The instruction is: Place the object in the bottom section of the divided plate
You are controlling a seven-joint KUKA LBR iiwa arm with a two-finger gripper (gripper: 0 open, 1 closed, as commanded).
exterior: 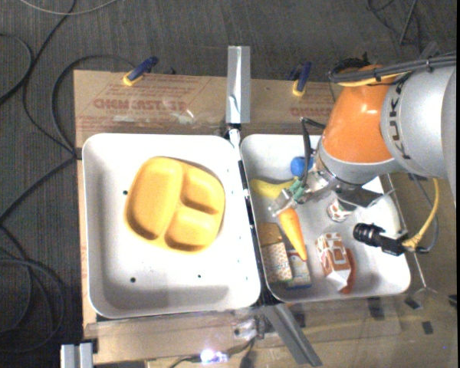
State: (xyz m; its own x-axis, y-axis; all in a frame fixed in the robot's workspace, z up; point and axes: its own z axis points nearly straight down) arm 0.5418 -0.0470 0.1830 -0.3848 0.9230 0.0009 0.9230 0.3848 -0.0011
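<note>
Reaching in from the right: grey arm [414, 121] with orange band. Well left of the fingers, left bin [100, 282] with yellow divided plate [176, 203], sections bare. Under the fingers, right bin [399, 282]. Gripper [295, 195] low over orange carrot [293, 232]; finger opening and grasp impossible to tell. Yellow banana [267, 188] just left, blue ball [299, 165] just above, red-white packet [336, 259] below right

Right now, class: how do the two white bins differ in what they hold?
The left bin holds one thing, a yellow divided plate; the right bin holds several small items, among them a carrot and a banana. The arm hangs over the right bin, not the left. Both are shallow and white.
</note>
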